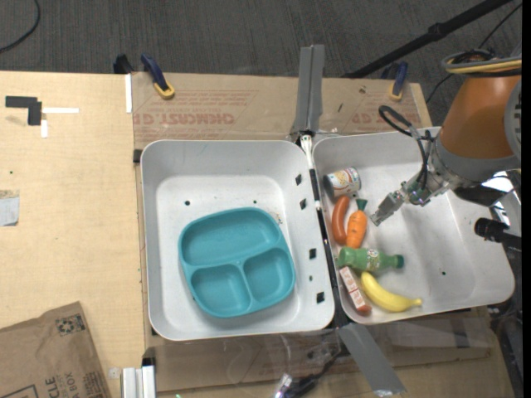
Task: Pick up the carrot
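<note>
The end effector hangs low inside the right bin, its slim tip slanting down and to the left from the grey wrist and orange band at the view's right. The tip is too small and blurred to say whether it is parted or closed, and nothing shows clamped in it. It stops just short of the carrot, with a thin strip of white bin floor between them.

The carrot lies just left of and slightly below the tip, orange with a green top, pressed against a red-orange sausage on its far side. Up and left of the tip lies a small white can on its side. Below the tip a green bottle lies across the bin, and below that a banana and a red packet near the front wall. All these crowd the bin's left wall, leaving little room on that side; to the right of the tip and under the arm the bin floor is open white.

Farther left, past the divider, the left bin holds a teal divided plate. Both bins sit on the desk, with cardboard behind them.
</note>
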